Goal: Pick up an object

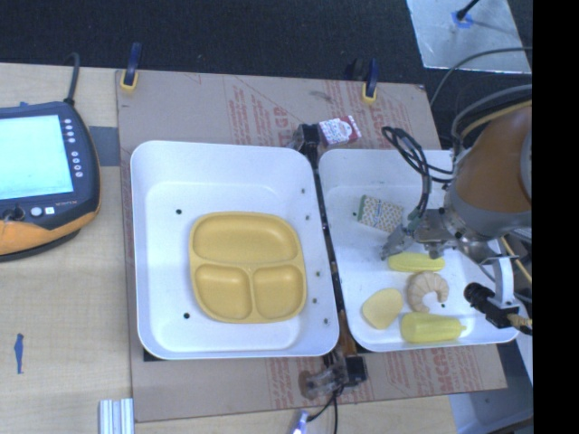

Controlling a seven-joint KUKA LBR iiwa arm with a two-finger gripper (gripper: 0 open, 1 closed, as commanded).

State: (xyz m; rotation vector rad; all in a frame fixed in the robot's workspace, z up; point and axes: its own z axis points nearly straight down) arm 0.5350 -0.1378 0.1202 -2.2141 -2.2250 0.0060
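Left bin (154, 242) holds a yellow tray (246, 266); right bin (362, 165) (food toys) holds the gripper (409, 239), jaw state unclear.

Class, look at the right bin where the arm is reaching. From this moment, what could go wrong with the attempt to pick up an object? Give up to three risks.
1. The gripper sits right above the yellow banana-shaped piece, with the croissant close beside it, so it may nudge both and grasp neither.
2. The items are crowded: the yellow block and the pale yellow oval piece lie nearby and could get pushed around.
3. The black cable hangs over the right bin and might snag.
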